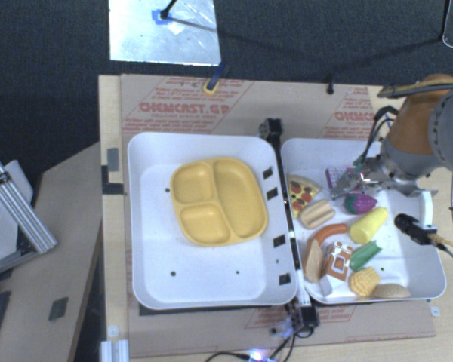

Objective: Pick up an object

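1. The yellow tray [215,200] sits in the left bin [147,225].
2. Toy foods crowd the right bin [430,274]; the purple grapes [360,202] look light, hard and slick, best pinched across the middle.
3. The gripper [360,178] hovers just above them; how wide it stands I cannot tell.

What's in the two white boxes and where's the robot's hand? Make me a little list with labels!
left bin: yellow divided plate
right bin: pile of toy food
foods seen: pizza slice, hot dog, purple grapes, yellow corn
end effector: over the right bin, just above the grapes
holding something: cannot tell
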You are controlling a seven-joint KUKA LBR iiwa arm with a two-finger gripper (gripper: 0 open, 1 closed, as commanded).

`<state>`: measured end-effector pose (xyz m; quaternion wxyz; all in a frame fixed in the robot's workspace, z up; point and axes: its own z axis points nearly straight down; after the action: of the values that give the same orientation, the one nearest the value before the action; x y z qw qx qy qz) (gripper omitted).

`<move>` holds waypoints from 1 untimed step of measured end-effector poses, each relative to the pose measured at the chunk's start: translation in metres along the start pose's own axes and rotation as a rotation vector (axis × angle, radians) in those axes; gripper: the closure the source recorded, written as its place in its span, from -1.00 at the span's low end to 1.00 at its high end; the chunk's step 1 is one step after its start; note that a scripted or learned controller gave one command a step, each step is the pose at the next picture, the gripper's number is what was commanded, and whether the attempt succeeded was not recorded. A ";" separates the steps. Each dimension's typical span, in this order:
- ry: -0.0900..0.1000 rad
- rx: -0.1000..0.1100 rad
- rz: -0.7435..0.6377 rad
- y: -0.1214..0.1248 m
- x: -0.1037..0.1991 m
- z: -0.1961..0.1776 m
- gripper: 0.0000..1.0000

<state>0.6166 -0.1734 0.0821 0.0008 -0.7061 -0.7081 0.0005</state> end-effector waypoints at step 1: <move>-0.002 -0.007 -0.001 0.002 0.000 -0.014 1.00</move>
<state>0.6186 -0.1739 0.0964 -0.0024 -0.7057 -0.7085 -0.0014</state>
